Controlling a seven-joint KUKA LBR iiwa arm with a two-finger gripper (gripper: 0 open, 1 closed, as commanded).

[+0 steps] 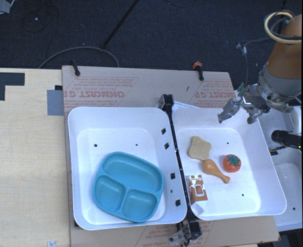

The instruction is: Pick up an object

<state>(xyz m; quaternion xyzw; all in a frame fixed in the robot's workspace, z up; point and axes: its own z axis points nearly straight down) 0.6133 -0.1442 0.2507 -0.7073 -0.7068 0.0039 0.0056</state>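
In the right bin (254, 199) lie a tan bread slice (199, 148), a tan chicken drumstick (215, 170), a red tomato (232, 163) and a small brown and white block (196, 189) near the divider. My gripper (239, 112) hovers above the bin's far right corner, well clear of all of these. Its two fingers are spread apart and open, with nothing between them.
The left bin (84, 133) holds a blue divided plate (127, 186). A black divider strip (173, 153) runs between the bins. Cardboard (115, 89) lies under the bins, and a wooden bench top (22, 158) extends to the left.
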